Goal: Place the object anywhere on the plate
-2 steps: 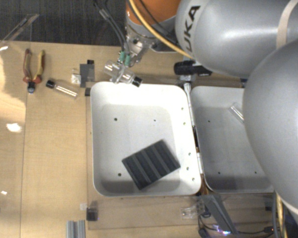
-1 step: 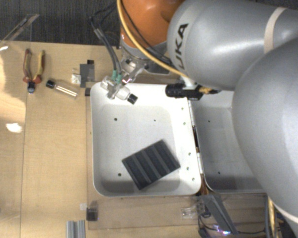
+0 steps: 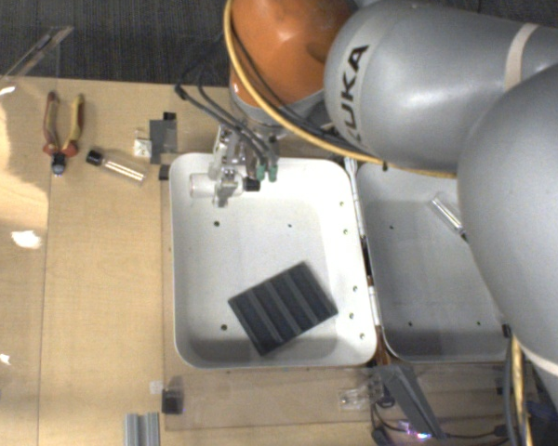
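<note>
arm looms over the bins, gripper at the left bin's far edge

camera view: the grey arm [image 3: 446,91] with its orange band fills the upper right and hides most of the right bin [image 3: 428,277]; its lower bulk is cut off by the frame edge. the gripper [image 3: 231,179] hangs at the far left corner of the left bin [image 3: 260,356], small and cluttered by cables, so whether its fingers are wide or narrow cannot be told, nor whether anything sits between them. a pale blurred shape lies just beside it on the bin rim, too unclear to name. the dark ribbed plate [image 3: 282,308] lies flat and tilted in the near half of the left bin, well apart from the gripper. which thing is the task's object is hard to make out. a thin pale strip shows in the right bin near the arm.

the wooden worktop [image 3: 84,286] carries red-handled pliers [image 3: 62,128], a small tube [image 3: 116,163] and a dark block [image 3: 165,136] to the left of the bins. beyond the worktop is dark carpet [image 3: 121,17].
</note>
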Controlling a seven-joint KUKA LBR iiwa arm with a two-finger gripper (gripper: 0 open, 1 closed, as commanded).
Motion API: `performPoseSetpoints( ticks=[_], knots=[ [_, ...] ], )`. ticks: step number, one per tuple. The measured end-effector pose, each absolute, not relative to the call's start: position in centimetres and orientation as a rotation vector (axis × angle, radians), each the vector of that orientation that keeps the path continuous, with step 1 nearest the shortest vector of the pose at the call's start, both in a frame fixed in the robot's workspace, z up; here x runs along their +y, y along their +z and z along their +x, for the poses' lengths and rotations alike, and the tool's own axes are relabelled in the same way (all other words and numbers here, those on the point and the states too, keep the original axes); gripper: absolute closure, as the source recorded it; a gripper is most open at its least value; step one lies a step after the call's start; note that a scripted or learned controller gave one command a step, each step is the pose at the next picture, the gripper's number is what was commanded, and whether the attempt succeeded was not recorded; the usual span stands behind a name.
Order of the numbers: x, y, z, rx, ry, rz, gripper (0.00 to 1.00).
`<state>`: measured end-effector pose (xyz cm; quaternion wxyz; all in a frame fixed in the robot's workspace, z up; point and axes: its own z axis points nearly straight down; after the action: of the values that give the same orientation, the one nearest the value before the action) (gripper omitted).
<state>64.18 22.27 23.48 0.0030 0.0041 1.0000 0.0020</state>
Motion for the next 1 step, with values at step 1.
performPoseSetpoints(
  ticks=[1],
  knots=[
    [23.46,24.55,66.37,3.130,0.008,0.157,1.00]
  ],
)
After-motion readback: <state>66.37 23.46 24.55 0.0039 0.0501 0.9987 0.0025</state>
